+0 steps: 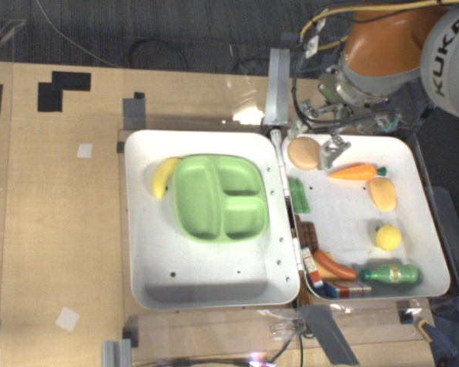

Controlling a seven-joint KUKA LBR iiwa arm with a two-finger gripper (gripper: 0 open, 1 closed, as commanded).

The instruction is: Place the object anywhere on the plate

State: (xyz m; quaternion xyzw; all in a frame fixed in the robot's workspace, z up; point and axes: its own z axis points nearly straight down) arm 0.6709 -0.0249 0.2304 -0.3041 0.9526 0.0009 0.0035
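Robotics lab, KUKA arm (398, 29) (orange-banded), bench (53, 228), toy-food bins (413, 167)

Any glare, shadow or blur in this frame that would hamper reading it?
Camera view: a bright glare patch sits on the bench just above the left bin; a soft shadow darkens that bin's near wall; the green plate and the carrot read sharp; the tool is small and slightly soft, its state unreadable.

The green plastic plate with three compartments (218, 197) lies flat in the left white bin, a yellow banana (163, 177) touching its left rim
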